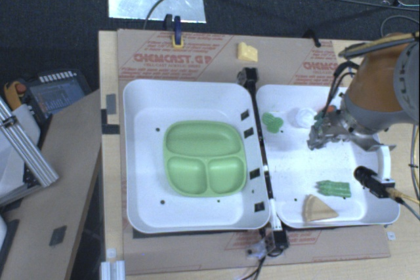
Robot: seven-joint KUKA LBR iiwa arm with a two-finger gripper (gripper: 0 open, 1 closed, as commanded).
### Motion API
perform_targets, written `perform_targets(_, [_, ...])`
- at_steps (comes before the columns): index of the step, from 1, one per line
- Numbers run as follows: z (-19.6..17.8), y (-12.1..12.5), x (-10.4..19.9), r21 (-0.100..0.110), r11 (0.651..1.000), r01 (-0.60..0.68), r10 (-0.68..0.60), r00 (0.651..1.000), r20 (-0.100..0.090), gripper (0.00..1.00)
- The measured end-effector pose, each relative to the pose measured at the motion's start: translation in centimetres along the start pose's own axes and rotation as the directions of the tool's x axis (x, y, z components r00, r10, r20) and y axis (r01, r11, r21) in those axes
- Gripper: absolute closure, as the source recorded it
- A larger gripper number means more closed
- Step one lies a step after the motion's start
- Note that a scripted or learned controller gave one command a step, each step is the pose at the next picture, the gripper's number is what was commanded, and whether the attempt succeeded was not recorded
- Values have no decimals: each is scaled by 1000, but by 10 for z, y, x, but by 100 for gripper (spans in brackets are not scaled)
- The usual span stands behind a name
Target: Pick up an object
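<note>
A dark carpet lies behind the bench [216, 52], which is covered with brown printed board and carries the two white bins. The left bin [141, 108] holds a large pale green tray [203, 157] with three compartments. The right bin [289, 167] holds the small things that the task can choose from.

The grey arm [387, 85] with its orange band reaches over the right bin, and the gripper [319, 138] hangs low near the bin's middle. It is too small and dark to read, so I cannot tell its state, and nothing is visible inside it.

The objects, from bigger to smaller: a tan wedge [319, 208] near the front wall, a dark green ridged piece [335, 189] just behind it, a green leafy lump [272, 121] near the divider, and a pale roundish thing [303, 117] beside the gripper, hard to identify.

I judge all of them to be light toy pieces. The wedge looks stiff and smooth, so it may slip; gripping across its flat sides seems best. The ridged piece probably offers better grip across its narrow width.
</note>
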State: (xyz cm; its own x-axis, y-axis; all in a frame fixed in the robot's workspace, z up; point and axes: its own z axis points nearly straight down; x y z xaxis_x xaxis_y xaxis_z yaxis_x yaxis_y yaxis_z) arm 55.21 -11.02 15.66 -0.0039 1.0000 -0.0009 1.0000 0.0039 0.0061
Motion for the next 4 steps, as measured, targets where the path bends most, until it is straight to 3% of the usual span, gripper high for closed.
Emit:
perform_targets(1, [-54, 2, 0, -2, 1000, 0, 0, 1000, 1, 100])
perform_targets(4, [-78, 15, 169, 4, 1000, 7, -7, 1000, -3, 100])
